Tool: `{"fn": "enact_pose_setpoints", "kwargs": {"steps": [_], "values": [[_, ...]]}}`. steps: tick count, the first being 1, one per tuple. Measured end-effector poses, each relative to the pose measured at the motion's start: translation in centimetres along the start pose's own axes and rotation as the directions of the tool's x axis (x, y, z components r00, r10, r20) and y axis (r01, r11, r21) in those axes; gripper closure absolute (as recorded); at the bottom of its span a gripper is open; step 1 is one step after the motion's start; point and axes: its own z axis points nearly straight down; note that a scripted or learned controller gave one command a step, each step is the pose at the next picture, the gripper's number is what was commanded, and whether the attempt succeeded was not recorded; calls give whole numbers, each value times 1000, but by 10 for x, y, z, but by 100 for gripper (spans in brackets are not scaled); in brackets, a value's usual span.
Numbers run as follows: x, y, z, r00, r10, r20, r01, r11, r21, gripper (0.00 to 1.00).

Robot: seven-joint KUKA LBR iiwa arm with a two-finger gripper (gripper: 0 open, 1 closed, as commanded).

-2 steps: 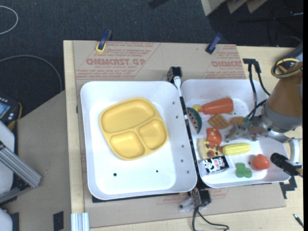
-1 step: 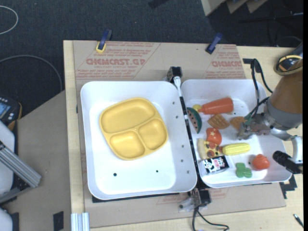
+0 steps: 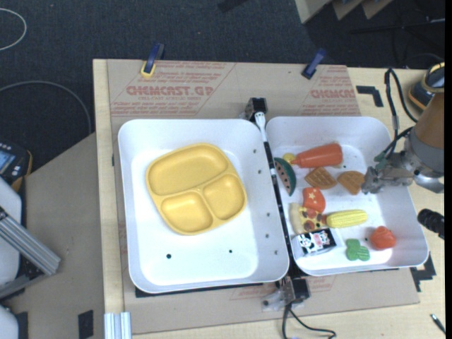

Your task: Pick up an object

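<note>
The left bin point(image 3: 134, 189) holds a yellow divided plate point(image 3: 195, 188), lying toward its far left corner.

The right bin point(image 3: 406, 217) holds the toys. A carrot point(image 3: 319, 155) lies near the far edge, and a watermelon slice point(image 3: 284, 174) sits against the left edge just below it. Two brown pieces lie side by side in the middle: a waffle point(image 3: 322, 178) and a cookie point(image 3: 351, 182). Below them a red-and-yellow toy point(image 3: 312, 202) sits above a pizza slice point(image 3: 304, 222), with a corn cob point(image 3: 345, 219) beside them. Along the near edge are a black-and-white carton point(image 3: 316, 242), a green broccoli point(image 3: 357, 251) and a red tomato point(image 3: 382, 238).

The arm point(image 3: 431, 136) reaches in over the right edge of the right bin. Its gripper point(image 3: 372, 182) hangs low, just right of the cookie and close to touching it. Whether the claw is spread or closed cannot be told from this angle, and nothing is seen held in it.
</note>
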Motion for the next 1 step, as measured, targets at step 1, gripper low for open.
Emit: {"fn": "enact_pose_setpoints", "kwargs": {"steps": [1], "values": [[-4,4,-64,1000,-1,1,1,1000,-2,100]]}}
